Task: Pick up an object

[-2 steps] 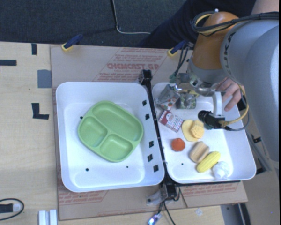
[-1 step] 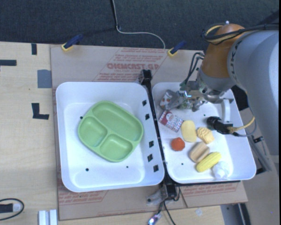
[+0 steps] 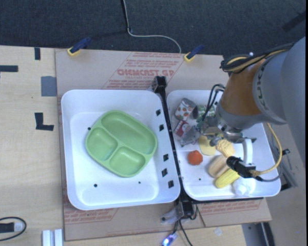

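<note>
In the right bin [image 3: 262,191], yellow corn [image 3: 226,178] lying aslant, tip toward upper right; pincer [image 3: 211,133] perhaps just above, grip unclear.

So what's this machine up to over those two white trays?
A grey and orange robot arm reaches in over the right bin, which holds a jumble of small things: an orange ball, some yellow pieces and a patterned packet. Its gripper is down among them, near the bin's middle, apparently trying to pick one up. The left bin holds a green divided plate, lying untouched.
</note>
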### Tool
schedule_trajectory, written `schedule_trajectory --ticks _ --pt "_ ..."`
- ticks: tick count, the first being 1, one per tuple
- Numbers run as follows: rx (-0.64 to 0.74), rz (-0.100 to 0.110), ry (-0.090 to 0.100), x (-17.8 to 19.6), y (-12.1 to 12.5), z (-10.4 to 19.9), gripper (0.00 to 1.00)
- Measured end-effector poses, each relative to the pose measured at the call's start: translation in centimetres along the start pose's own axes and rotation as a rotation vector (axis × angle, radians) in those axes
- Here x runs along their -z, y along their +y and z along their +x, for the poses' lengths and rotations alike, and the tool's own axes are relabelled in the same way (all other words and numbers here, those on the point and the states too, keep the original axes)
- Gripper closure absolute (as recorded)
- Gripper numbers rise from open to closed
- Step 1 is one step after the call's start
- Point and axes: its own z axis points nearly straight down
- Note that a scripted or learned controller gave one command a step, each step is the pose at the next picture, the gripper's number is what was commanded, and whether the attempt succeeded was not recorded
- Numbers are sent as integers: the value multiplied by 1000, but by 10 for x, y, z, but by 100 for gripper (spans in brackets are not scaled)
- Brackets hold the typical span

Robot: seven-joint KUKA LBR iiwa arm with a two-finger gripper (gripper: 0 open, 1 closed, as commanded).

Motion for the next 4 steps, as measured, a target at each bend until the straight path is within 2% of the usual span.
schedule_trajectory --ticks 1,2,3,4 --pt "-1 -1 0 -18 -51 -4 0" --pt "2 -4 0 -8 -49 -3 100" --pt "9 -18 0 78 0 59 100" --pt "13 -12 3 152 -50 165 100"
